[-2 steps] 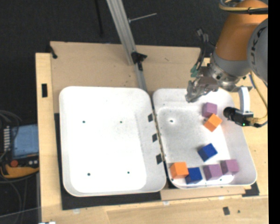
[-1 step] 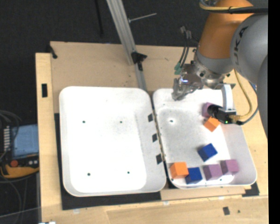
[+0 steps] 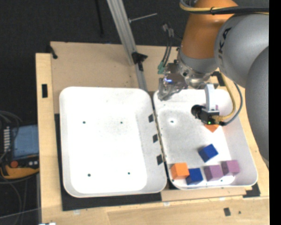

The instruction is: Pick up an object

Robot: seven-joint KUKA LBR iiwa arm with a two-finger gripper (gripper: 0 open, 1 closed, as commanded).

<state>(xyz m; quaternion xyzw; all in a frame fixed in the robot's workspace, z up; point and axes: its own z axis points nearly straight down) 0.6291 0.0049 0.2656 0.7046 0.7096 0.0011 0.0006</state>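
My gripper (image 3: 165, 93) hangs over the far left corner of the right bin (image 3: 182, 137), just by the divider between the bins, and I see nothing in it. Loose blocks lie toward that bin's near side: a blue cube (image 3: 208, 152) on its own, then a row along the front wall of an orange cube (image 3: 180, 170), a second blue cube (image 3: 194, 176) and two purple cubes (image 3: 213, 172) (image 3: 232, 167). An orange piece (image 3: 212, 127) pokes out from under a black fitting on the wrist.
The left bin (image 3: 107, 144) is a bare white floor with a few dark specks. A slanted metal pole (image 3: 124, 32) rises behind the bins, close to the gripper. A blue box (image 3: 24, 142) and cables sit off the bench's left edge.
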